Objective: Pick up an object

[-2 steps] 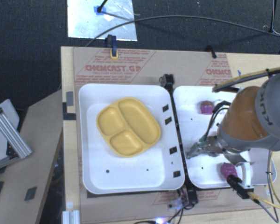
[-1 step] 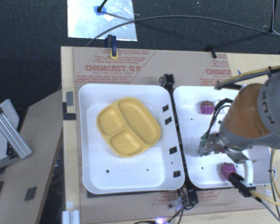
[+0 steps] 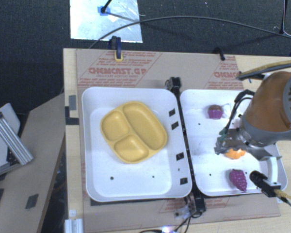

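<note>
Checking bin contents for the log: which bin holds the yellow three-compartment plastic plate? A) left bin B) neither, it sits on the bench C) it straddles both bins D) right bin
A: the yellow three-compartment plastic plate lies flat inside the left white bin, while the right white bin holds the small purple, orange and magenta objects.

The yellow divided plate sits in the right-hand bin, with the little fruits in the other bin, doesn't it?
Not quite. The camera view shows the yellow divided plate in the left bin. The little fruits, a purple grape bunch, an orange piece and a purple piece, lie in the right bin.
</note>
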Available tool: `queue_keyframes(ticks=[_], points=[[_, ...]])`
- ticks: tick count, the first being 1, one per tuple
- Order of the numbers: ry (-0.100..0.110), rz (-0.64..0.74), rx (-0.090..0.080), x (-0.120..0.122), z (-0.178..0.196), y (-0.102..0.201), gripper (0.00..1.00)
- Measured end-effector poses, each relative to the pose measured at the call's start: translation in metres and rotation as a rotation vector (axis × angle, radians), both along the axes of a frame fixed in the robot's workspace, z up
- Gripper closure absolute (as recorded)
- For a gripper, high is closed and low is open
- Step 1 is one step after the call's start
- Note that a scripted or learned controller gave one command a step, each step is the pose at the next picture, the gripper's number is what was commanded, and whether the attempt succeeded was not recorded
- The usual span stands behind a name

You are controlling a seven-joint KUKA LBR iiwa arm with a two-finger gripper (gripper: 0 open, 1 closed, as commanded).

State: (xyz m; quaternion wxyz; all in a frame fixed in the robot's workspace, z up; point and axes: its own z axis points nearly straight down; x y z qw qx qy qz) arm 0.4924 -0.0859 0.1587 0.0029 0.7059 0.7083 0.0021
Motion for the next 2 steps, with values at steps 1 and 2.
queue_keyframes(ticks=[1,2], points=[[0.000,0.001,0.000,-0.004,0.048,0.006,1.00],[0.002,0.001,0.001,-0.003,0.071,0.005,1.00]])
